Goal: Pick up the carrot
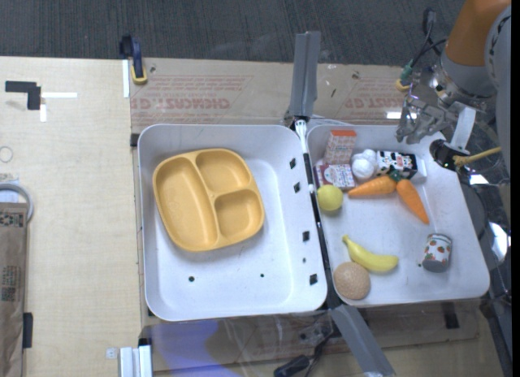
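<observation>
Two orange carrots lie in the right bin (455, 282). One carrot (373, 188) lies crosswise near the bin's middle, its green end toward a black-and-white carton (400, 162). The second carrot (412, 200) slants down to the right just beside it. My gripper (417, 126) hangs over the bin's far right corner, up and to the right of both carrots and apart from them. It looks open with nothing between its fingers.
Also in the right bin are a red-and-white box (341, 145), a white ball (365, 162), a lemon (329, 197), a banana (370, 255), a tan round item (352, 280) and a small can (437, 252). A yellow divided plate (210, 198) sits in the left bin (244, 290).
</observation>
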